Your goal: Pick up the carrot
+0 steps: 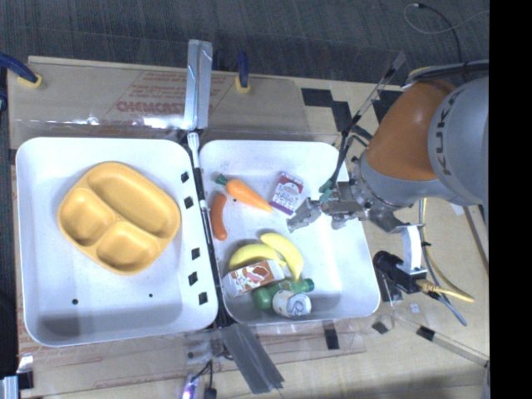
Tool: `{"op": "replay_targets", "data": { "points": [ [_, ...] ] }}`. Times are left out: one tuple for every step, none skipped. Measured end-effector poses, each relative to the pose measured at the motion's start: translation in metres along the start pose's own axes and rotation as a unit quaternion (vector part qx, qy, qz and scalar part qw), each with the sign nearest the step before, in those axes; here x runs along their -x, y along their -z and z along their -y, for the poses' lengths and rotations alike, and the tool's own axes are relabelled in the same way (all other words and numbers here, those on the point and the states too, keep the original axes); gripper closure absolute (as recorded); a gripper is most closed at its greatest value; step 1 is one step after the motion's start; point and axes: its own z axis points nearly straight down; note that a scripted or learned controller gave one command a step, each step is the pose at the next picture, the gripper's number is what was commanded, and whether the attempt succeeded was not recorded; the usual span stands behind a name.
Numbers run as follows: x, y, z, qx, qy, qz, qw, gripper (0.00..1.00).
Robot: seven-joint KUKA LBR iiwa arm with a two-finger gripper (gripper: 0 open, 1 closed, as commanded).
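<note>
In the right bin [353, 302], the carrot [244, 192] lies in the upper-left part, its long axis slanting from green top at upper left down to lower right, well left of the empty end effector [304, 216], whose finger state I cannot tell.

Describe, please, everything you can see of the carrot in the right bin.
The carrot is a small orange toy-like piece, smooth as plastic, with a green stub at its thick end. It lies flat on the floor of the right bin, in its upper left part, thick end up-left and tip pointing down-right toward the small maroon carton. Nothing grips it; the gripper hangs to its right, apart from it.
</note>
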Motion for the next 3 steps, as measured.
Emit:
{"op": "replay_targets", "data": {
  "points": [
    [-0.031, -0.029, -0.077, 0.001, 0.078, 0.001, 0.997, 0.0],
    [-0.067, -0.113, -0.07, 0.0, -0.005, 0.001, 1.0, 0.0],
    [-0.064, -0.02, -0.122, 0.002, 0.066, 0.001, 0.9978, 0.0]
  ]
}}
